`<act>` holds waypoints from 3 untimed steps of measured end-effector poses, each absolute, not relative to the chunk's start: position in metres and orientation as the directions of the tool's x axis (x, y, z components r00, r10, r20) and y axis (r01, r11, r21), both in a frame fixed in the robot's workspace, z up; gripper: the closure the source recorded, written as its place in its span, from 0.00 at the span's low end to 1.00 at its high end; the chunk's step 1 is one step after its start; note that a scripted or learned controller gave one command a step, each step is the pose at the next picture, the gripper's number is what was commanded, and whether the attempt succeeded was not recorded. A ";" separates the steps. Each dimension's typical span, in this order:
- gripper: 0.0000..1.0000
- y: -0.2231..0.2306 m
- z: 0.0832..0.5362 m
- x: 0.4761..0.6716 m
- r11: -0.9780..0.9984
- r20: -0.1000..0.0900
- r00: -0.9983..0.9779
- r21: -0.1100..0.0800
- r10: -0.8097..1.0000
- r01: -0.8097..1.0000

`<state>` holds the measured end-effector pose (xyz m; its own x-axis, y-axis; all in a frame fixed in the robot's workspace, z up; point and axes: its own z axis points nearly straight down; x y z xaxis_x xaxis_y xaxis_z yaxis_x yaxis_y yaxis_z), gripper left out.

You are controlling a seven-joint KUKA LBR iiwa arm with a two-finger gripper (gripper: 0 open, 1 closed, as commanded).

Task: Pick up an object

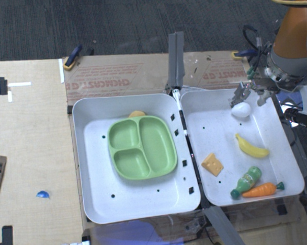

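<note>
Bench [30,154]: pale wood, two white bins [96,202] side by side.
Gripper [244,96]: at 2 o'clock, fingers spread above white egg [241,109].

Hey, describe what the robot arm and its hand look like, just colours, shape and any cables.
The arm is rounded, orange with a pale ring near the top and grey below. Dark cables loop beside it. The hand is a small grey metal fixture.
</note>
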<state>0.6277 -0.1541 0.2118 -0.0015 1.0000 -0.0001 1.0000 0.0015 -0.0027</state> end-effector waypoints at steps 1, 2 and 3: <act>0.00 -0.187 0.092 0.590 0.032 -0.001 -0.032 0.001 1.000 1.000; 0.00 -0.176 0.092 0.520 -0.154 0.000 0.154 -0.002 0.988 0.988; 1.00 -0.177 0.101 0.520 -0.157 0.000 0.157 -0.002 0.988 0.988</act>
<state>0.5198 -0.1772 0.1007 0.1566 0.9877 0.0001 0.9877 -0.1566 -0.0018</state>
